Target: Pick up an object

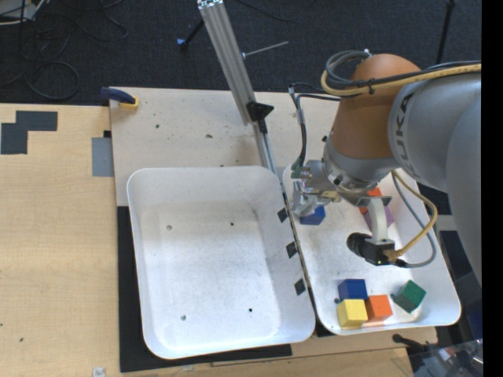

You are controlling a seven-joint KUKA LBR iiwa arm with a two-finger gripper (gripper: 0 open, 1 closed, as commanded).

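Blue blocks (353, 289), two; yellow, orange, green singles.

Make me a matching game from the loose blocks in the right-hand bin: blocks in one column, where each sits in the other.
Blocks:
1. yellow block
2. green block
3. orange block
4. blue block

Places:
A. by the gripper, near the divider
B. between yellow and green
C. farthest right in the cluster
D. front left of the cluster

Pairs: 1-D, 2-C, 3-B, 4-A
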